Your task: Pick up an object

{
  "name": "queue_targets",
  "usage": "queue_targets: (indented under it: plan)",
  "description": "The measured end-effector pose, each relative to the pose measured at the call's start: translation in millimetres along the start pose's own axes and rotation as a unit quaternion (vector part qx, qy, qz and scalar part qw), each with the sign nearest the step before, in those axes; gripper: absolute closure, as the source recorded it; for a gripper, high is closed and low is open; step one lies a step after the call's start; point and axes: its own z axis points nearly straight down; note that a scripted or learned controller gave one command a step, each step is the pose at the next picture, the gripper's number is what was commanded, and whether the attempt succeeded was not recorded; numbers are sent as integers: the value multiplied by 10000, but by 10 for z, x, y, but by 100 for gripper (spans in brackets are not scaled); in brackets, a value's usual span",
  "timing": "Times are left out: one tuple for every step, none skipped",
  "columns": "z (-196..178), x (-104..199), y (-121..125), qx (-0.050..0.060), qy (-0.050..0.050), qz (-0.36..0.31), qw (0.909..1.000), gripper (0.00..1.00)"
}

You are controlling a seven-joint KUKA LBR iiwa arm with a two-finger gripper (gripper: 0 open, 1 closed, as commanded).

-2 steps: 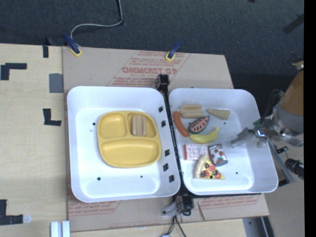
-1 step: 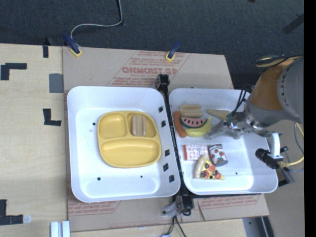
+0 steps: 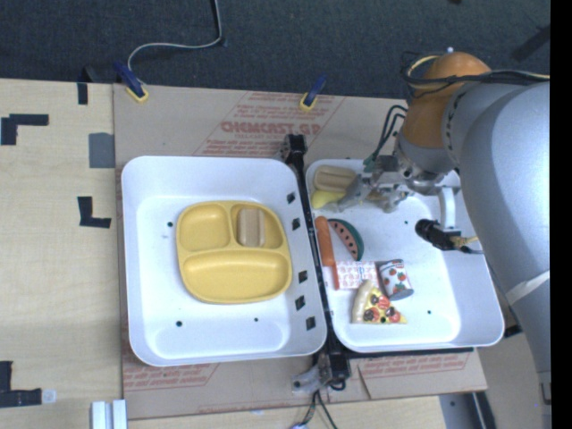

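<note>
My gripper (image 3: 374, 189) hangs low over the back of the right bin (image 3: 465, 320), below the arm's orange band (image 3: 440, 105). It sits just right of a tan bread-like toy (image 3: 331, 180) in that bin's back left corner; whether it touches the toy is unclear. Further forward lie a watermelon slice (image 3: 349, 237), an orange carrot-like stick (image 3: 323, 245), a red-and-white packet (image 3: 349, 273), a small printed box (image 3: 394, 279) and a pizza slice (image 3: 374, 306).
The left bin (image 3: 147, 239) holds a yellow divided plate (image 3: 234, 250) with a brown piece (image 3: 251, 228) in its back right compartment. A black part (image 3: 437, 233) of the arm juts over the right bin. The grey arm covers the right side.
</note>
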Motion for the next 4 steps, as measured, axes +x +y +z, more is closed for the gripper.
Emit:
queue_targets:
  plan:
    - [2,174,9,-12,-28,21,10000,0]
    - [1,140,13,-3,3,7,10000,0]
    - [0,336,8,-13,-46,17,10000,0]
    - [0,335,9,-11,-44,13,10000,0]
